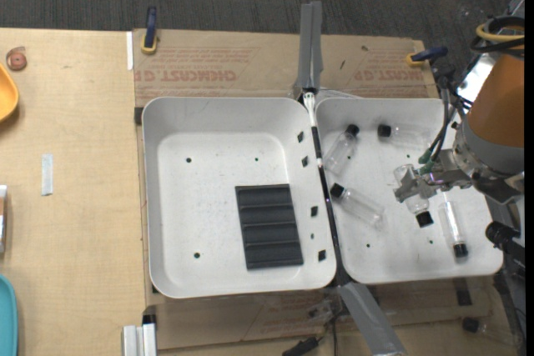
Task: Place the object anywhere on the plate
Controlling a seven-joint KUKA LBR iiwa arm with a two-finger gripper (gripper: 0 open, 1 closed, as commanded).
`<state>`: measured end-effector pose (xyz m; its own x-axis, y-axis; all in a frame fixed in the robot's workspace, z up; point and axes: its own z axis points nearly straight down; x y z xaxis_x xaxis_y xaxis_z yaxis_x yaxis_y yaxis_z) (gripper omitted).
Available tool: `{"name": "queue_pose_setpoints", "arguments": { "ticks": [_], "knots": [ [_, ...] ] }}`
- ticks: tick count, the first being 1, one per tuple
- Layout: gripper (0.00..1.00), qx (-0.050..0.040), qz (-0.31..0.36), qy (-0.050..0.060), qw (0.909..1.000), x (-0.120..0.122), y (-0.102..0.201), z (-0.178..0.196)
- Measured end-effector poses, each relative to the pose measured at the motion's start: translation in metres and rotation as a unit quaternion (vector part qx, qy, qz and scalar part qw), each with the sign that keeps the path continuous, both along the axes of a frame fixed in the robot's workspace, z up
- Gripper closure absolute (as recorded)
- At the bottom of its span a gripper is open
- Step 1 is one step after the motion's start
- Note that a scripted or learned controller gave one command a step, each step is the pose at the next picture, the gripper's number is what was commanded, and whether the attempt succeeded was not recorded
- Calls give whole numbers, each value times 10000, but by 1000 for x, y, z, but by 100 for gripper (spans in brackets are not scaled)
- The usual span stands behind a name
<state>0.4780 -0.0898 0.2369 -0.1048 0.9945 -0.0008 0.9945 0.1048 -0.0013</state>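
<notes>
Though the gripper [415,189] hangs low at three o'clock over the right bin [367,258], I cannot tell how it stands. Clear vials with black caps lie scattered there; one vial [357,203] sits toward nine o'clock of it. Light, slick, round: best pinched mid-barrel. The dark ribbed plate [269,226] waits in the left bin [179,179].

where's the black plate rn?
The black ribbed plate lies flat in the left bin, toward its lower right, near the divider between the bins.
</notes>
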Motion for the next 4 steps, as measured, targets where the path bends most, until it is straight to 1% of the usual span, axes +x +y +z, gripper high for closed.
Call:
{"name": "queue_pose_setpoints", "arguments": {
  "ticks": [1, 2, 3, 4],
  "knots": [
    [100, 1, 551, 17, 9985, 30, 74, -47],
    [100, -5, 358, 12, 9994, 38, 144, -47],
    [100, -7, 502, 14, 9987, 18, 212, -41],
    [100, -2, 2803, 0, 9599, 0, 222, 19]
  ]
}}
